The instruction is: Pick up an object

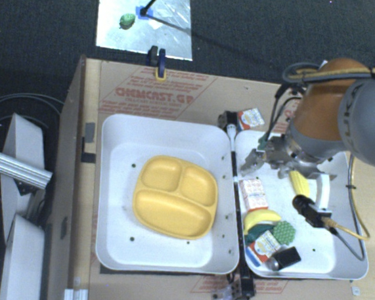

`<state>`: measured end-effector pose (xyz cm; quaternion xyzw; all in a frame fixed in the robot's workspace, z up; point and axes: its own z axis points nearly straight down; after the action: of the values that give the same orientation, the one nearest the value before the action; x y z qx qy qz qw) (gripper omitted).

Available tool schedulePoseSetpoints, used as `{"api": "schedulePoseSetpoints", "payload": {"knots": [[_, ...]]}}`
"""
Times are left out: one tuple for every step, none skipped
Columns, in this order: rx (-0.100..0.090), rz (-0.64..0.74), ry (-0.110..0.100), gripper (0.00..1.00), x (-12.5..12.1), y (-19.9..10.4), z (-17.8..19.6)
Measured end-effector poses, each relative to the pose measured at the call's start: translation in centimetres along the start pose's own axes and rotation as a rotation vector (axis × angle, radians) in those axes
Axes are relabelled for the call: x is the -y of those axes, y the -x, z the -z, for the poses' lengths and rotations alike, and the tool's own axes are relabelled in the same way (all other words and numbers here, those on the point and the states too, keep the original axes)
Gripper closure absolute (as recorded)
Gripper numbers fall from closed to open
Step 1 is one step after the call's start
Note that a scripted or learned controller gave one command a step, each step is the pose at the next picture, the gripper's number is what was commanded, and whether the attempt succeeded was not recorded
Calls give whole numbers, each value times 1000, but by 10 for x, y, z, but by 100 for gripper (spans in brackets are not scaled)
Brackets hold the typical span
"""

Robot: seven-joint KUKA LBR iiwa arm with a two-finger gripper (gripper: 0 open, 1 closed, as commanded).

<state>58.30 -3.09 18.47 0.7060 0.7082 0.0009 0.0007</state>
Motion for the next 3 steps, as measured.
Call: {"api": "schedulePoseSetpoints", "payload": {"knots": [[2, -1, 1, 0, -69, 71, 7], [0, -2, -3, 0, 31, 68, -34], [0, -2, -1, 0, 67, 57, -100]]}}
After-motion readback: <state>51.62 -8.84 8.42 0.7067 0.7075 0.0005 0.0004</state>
